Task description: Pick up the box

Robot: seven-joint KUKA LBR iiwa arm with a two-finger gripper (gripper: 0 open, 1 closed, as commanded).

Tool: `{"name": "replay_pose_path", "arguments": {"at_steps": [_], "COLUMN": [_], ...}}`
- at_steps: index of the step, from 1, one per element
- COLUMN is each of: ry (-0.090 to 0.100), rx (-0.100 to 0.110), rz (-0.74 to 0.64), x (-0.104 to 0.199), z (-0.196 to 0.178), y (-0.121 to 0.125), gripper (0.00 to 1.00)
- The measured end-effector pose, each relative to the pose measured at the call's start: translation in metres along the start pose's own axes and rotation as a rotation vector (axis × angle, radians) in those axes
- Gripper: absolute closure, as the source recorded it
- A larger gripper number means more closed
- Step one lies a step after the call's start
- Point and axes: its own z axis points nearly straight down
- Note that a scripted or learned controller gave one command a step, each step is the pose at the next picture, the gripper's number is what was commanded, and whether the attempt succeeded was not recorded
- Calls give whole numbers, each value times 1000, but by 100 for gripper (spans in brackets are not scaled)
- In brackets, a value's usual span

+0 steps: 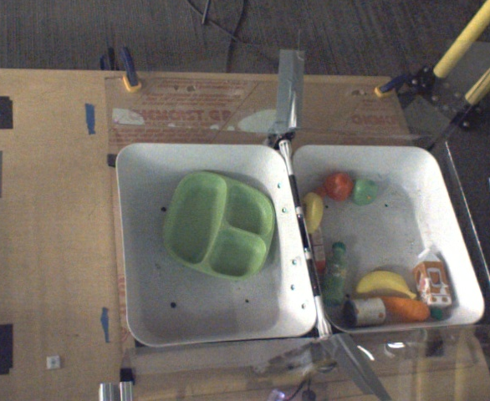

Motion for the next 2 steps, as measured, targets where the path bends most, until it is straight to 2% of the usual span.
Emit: {"name": "replay_pose_path", "arguments": {"at_steps": [1,2], "ry": [0,-2], "rx": [0,-4], "rz": [0,-1], "x": [0,0], "z": [0,-11], "y": [0,1], "gripper": [0,100]}}
